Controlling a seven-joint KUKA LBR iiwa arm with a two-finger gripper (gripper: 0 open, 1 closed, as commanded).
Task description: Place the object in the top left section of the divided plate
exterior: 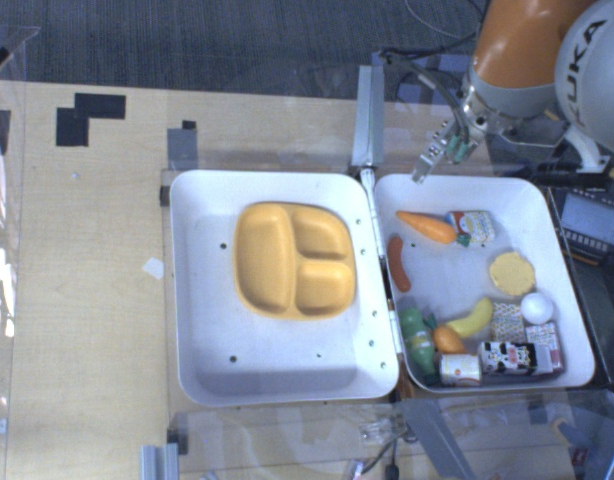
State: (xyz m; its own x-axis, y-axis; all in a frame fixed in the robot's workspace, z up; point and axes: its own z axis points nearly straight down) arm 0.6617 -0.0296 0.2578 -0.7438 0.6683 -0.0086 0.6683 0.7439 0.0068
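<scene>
A yellow divided plate (pixel 293 259) lies in the left white bin (pixel 212 363), with one long section on its left and two smaller sections on its right. The right bin (pixel 562 268) holds several items: a carrot (pixel 426 227), a sausage (pixel 398 263), a small green and red carton (pixel 471 228), a round cracker (pixel 511 272), a white egg (pixel 537 308), a banana (pixel 470 318), a green bottle (pixel 418 334), a small orange (pixel 448 339) and some packets. My gripper (pixel 440 154) hangs above the right bin's far left edge, apart from all of them.
A metal post (pixel 365 118) rises at the far end of the ridge between the two bins, just left of the gripper. The grey and orange arm (pixel 547 38) fills the upper right. Black tape marks (pixel 87 116) lie on the bench at far left.
</scene>
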